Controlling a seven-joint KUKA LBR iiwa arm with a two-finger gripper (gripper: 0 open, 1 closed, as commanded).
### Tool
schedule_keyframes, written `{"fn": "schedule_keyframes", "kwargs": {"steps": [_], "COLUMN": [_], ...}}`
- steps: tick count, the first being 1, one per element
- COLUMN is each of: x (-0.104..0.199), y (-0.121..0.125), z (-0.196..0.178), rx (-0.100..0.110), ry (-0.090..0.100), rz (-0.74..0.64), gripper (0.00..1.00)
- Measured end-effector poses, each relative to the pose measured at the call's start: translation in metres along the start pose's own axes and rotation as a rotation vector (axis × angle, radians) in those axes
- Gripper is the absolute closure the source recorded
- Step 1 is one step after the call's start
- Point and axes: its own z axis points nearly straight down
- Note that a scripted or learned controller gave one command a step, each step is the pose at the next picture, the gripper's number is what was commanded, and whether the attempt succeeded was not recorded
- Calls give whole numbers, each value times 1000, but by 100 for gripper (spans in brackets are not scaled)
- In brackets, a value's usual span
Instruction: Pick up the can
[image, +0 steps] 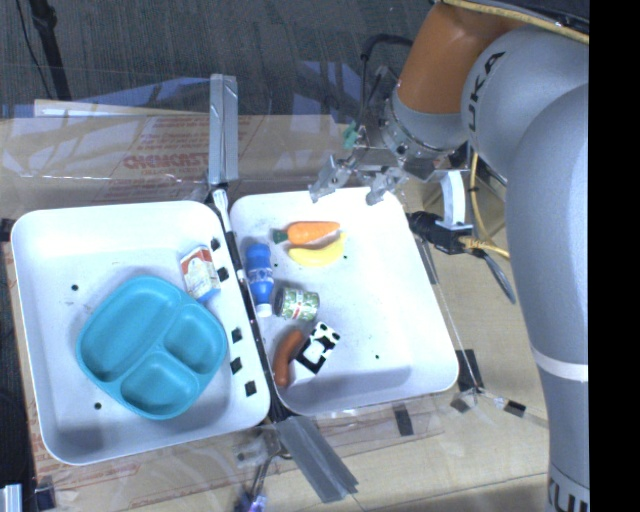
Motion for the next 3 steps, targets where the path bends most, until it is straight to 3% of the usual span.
{"fn": "schedule_keyframes", "kwargs": {"steps": [1,2,3], "x": [-47,-25,4], "y": [-42,-69,-121], "z": [56,178,179], "rx": [-1,-2,-1], "ry": [-1,0,1], "rz": [-49,-105,-163], "gripper": [0,0,0]}}
